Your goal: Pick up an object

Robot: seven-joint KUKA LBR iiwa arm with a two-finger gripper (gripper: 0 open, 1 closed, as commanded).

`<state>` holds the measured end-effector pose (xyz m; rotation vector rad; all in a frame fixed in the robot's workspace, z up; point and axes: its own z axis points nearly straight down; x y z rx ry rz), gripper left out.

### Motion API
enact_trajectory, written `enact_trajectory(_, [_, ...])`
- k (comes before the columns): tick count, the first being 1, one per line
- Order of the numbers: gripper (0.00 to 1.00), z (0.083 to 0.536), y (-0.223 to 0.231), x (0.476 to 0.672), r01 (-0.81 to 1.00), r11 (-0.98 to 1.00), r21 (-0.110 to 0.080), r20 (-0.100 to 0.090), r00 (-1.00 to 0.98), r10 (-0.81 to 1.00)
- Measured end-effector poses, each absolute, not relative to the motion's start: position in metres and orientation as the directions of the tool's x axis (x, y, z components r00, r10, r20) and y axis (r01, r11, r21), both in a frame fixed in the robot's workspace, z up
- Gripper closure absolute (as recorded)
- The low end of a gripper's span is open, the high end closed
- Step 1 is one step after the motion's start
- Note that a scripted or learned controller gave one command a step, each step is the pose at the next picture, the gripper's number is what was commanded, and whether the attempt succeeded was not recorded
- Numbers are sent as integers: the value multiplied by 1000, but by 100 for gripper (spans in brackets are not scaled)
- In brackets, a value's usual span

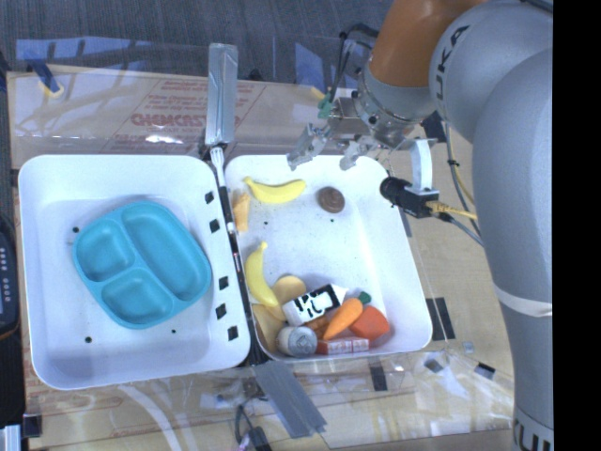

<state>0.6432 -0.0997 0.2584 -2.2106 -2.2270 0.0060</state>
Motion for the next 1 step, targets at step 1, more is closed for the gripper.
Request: enact_trajectory(1, [0,138,-158,654,999,43,-14,1,-43,999])
